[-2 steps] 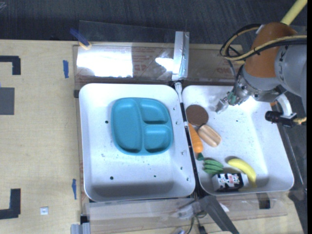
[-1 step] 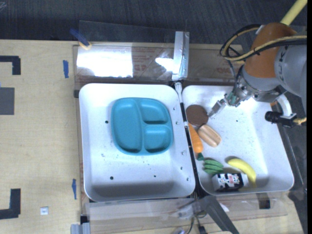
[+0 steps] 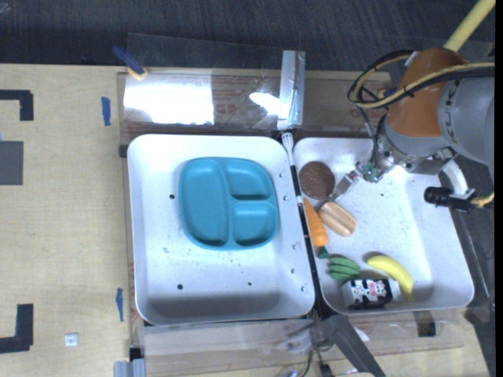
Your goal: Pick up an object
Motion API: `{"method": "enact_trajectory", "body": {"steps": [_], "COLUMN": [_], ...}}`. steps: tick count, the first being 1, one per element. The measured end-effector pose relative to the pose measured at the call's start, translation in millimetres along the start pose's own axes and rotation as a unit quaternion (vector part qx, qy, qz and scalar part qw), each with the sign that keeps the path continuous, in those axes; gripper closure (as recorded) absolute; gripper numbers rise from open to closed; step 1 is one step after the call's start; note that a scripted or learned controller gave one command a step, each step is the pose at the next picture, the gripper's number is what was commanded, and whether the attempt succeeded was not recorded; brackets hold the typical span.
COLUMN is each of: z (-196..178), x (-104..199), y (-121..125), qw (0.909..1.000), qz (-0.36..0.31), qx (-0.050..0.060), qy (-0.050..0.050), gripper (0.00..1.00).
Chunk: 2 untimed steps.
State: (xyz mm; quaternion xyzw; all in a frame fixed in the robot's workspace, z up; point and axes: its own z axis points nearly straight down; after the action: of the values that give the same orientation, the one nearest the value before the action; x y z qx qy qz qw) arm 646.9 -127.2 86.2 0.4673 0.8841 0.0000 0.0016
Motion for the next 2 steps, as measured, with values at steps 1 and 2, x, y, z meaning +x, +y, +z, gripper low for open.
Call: {"method": "enact_trajectory", "body": {"steps": [1,2], "z": [0.2,0.6], "x": [6.8,7.1], "y": [25.2,26.8], "qw": [0.9978,0.9944], "qz": [0.066,0.105], "qx": [0.008,0.004], "qy": [0.0,0.002], "gripper": [0.0,0.0]}}
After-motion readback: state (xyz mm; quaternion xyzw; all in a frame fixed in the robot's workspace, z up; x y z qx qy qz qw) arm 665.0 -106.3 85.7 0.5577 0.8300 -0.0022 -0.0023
